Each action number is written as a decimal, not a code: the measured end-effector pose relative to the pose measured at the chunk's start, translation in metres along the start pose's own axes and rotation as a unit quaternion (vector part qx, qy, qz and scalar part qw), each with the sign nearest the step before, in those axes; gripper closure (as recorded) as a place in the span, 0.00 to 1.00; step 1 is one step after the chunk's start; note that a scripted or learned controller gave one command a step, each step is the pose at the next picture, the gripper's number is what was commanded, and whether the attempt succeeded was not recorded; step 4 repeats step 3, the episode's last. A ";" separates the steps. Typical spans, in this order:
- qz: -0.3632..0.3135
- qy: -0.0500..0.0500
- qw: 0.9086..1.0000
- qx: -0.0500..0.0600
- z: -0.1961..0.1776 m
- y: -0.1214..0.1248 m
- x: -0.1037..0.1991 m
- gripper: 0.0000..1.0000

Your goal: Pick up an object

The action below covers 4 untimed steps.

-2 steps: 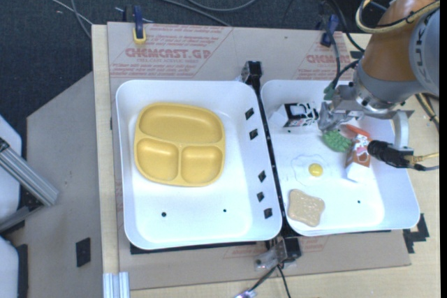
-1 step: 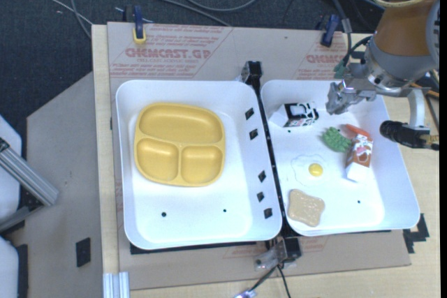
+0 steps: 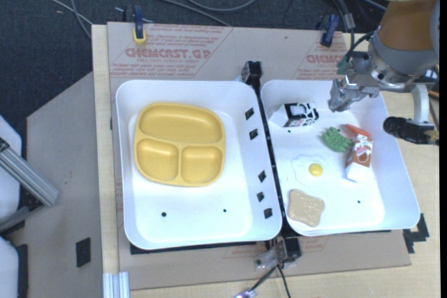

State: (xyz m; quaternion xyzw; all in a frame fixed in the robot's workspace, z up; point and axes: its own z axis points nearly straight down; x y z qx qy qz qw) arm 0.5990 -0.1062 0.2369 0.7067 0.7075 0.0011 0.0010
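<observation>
Even, fairly bright overhead light washes the two shallow white plastic bins (image 3: 140, 220) almost to glare, with only soft, short shadows under the yellow divided plastic plate (image 3: 180, 144). The dark carpeted floor (image 3: 49, 24) stays dim at far left. Focus is slightly soft throughout, with fine detail grainy.

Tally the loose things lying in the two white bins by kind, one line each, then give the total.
Yellow divided plate: 1
Black-and-white toy car: 1
Green leafy toy vegetable: 1
Red-and-white carton: 1
Toy fried egg: 1
Toy bread slice: 1
Total: 6
</observation>
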 end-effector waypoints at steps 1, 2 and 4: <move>-0.002 0.001 1.000 0.002 -0.008 -0.009 0.049 1.00; -0.002 0.002 1.000 0.004 0.007 -0.015 0.106 1.00; -0.003 0.002 1.000 0.003 0.003 -0.029 0.165 1.00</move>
